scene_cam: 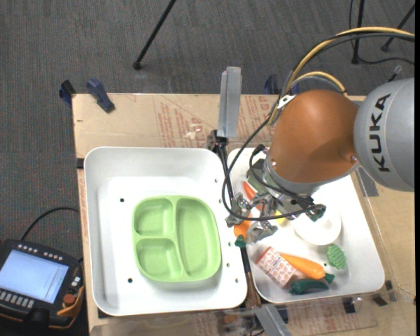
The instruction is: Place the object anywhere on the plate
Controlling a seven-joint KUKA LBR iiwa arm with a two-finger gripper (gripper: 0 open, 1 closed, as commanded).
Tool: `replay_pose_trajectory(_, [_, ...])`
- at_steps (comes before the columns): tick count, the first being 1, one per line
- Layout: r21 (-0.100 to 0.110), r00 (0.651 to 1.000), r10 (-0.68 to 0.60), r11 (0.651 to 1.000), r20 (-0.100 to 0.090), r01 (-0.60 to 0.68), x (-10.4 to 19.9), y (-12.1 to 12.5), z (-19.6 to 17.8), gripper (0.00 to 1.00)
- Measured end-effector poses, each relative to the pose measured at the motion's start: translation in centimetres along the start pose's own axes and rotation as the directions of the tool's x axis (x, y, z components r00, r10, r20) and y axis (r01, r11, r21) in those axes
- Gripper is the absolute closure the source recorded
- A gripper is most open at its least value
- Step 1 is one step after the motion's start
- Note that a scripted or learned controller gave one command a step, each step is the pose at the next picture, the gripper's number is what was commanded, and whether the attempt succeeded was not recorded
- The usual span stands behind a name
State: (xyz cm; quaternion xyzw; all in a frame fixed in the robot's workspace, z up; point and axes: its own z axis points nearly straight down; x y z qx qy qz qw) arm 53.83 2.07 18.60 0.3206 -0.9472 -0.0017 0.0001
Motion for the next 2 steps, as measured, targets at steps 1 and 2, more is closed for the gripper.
replay_pose_trajectory(1, [0.002, 0.995, 0.101, 0.995, 0.004, -0.101, -4.35, 5.33, -5.24, 1.0])
replay_pose_trajectory(2, [0.002, 0.995, 0.102, 0.995, 0.001, -0.102, -4.27, 5.33, -5.1, 0.0])
